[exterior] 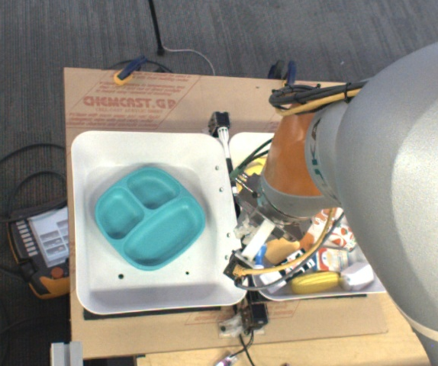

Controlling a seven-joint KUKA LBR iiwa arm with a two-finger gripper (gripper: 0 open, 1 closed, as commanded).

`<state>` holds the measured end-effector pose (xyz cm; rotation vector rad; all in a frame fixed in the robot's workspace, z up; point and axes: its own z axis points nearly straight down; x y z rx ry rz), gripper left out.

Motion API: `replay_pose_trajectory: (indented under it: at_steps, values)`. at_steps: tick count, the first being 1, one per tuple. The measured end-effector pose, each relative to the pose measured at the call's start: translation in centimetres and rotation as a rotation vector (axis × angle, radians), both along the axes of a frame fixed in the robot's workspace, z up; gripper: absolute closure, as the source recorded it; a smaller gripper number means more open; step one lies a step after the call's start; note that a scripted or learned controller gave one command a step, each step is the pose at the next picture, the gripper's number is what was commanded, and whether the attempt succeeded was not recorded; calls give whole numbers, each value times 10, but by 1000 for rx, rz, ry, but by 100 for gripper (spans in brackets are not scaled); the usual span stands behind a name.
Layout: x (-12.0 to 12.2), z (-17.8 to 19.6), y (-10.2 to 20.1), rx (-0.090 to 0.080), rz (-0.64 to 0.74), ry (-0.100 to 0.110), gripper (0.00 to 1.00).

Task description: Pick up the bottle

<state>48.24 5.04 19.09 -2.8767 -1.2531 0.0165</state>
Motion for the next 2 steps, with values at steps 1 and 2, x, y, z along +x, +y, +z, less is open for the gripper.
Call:
replay_pose_trajectory:
  at_steps: [1, 2]
  values:
    - [0, 8, 0, -1, 2, 4, 100]
    - [0, 8, 0, -1, 1, 5, 0]
